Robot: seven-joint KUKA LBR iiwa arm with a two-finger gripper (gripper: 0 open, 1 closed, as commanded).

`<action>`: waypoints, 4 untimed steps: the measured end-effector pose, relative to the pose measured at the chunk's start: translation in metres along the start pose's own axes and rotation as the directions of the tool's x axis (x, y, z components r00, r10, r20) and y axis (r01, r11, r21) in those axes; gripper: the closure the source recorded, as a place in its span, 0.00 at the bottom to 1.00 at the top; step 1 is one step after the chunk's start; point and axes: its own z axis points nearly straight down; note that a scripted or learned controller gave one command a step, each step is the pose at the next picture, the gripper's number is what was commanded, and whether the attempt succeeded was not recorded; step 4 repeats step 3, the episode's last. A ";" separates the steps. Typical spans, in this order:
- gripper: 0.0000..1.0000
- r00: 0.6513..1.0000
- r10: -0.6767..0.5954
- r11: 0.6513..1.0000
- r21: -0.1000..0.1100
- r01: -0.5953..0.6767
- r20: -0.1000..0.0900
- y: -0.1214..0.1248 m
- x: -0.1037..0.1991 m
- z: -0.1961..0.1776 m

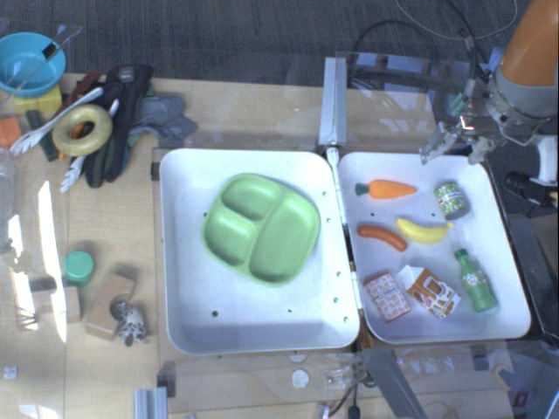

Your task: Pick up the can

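We see the can (452,200) lying in the upper right of the right bin (511,260), its green patterned label too small for us to read. The gripper (458,143) hangs at the upper right of the frame over that bin's top edge, apart from the can, its fingers spread and holding nothing. Near the can lie a banana (423,230), a carrot (385,188), a sausage (382,236), a green bottle (475,280) and two small cartons (410,293) with unreadable print. A green divided plate (260,227) sits in the left bin (188,321).
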 end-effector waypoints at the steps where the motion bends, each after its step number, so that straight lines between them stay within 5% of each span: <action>1: 0.00 1.000 0.001 1.000 0.000 -0.001 0.001 -0.013 -0.057 0.091; 2: 0.00 0.999 -0.033 0.999 -0.004 0.033 0.001 -0.004 -0.057 0.158; 3: 1.00 0.999 -0.038 0.999 -0.011 0.038 0.003 -0.001 -0.055 0.145; 4: 1.00 0.999 -0.038 0.999 -0.011 0.038 0.003 -0.001 -0.055 0.145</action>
